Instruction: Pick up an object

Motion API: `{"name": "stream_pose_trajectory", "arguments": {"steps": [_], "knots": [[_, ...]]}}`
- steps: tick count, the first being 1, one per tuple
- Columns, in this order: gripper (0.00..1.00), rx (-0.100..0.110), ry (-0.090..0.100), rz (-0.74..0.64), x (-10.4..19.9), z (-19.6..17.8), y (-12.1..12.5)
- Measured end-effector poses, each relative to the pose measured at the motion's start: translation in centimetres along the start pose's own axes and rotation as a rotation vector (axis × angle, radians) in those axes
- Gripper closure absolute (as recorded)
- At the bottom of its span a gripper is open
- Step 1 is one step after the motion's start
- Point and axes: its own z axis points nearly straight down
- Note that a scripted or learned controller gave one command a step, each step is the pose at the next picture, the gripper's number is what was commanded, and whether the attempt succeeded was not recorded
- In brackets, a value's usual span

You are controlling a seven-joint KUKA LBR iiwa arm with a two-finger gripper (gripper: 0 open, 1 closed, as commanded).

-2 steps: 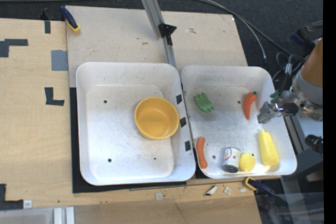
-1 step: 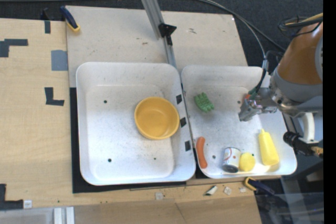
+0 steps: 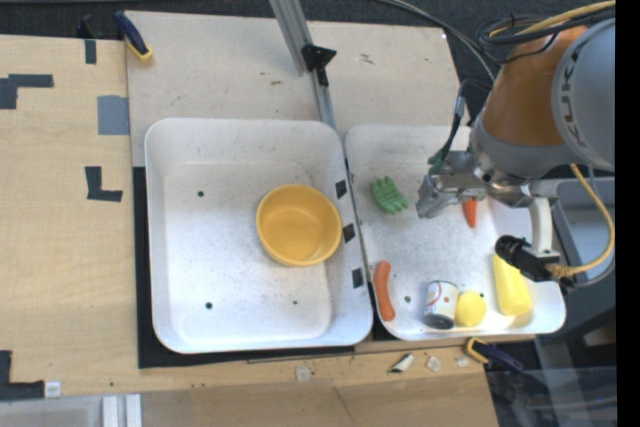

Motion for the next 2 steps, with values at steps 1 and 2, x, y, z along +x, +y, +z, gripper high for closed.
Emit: {"name": "stream_pose_trajectory", "arguments": {"steps": [1, 2], "knots": [[1.00, 0.001, 0.000, 0.000, 5.5, 0.4, 1.8], [1.00, 0.001, 0.000, 0.000, 10.9, -1.3, 2.3]]}}
